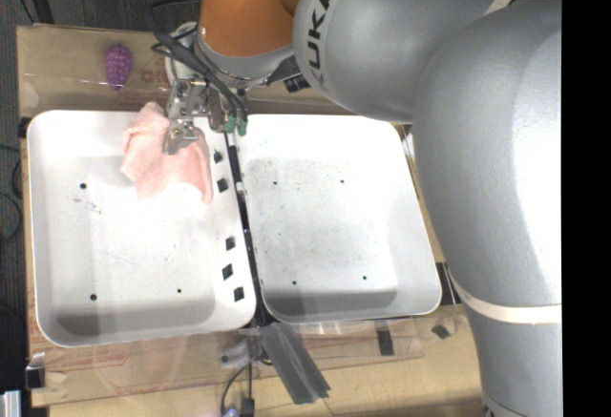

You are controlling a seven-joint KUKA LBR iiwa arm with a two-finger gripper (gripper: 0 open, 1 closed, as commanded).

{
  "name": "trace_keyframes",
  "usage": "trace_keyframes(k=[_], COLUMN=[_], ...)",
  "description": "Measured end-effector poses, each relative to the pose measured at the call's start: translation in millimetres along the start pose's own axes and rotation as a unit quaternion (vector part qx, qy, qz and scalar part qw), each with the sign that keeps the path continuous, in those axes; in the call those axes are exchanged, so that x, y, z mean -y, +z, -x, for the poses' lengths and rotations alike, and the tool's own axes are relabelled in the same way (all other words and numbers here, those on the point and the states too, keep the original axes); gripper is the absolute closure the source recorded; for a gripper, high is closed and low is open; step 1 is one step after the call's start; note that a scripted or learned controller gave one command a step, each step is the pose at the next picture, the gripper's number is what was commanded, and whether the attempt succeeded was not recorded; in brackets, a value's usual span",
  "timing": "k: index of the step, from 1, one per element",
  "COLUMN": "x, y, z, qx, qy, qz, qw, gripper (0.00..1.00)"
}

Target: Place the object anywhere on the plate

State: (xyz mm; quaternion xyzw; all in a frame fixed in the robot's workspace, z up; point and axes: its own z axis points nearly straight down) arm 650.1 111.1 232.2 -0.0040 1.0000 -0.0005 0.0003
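The gripper (183, 132) hangs over the far right corner of the left bin (57, 243), close to the ridge where the two bins meet. Its metal fingers (178, 135) press into a pink cloth (162, 162); whether they clamp the fabric or merely rest on it cannot be told. The cloth lies crumpled against the left bin's far edge, its lower folds spreading toward the bin's middle. The rest of that bin's floor is bare white, with free room toward the near and left edges. The right bin (334, 215) offers a wide flat floor, partly overhung on its right edge by the grey arm (458, 119). A small purple object (117, 65) sits on the desk (57, 72) beyond the left bin's far left corner.
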Motion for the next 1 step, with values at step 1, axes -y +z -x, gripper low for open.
trace_keyframes(k=[1], x=[0.1], y=[-0.5], z=[0.2], qx=[0.000], qy=[0.000], qz=[0.000], qw=[1.0000], gripper=[0.00])
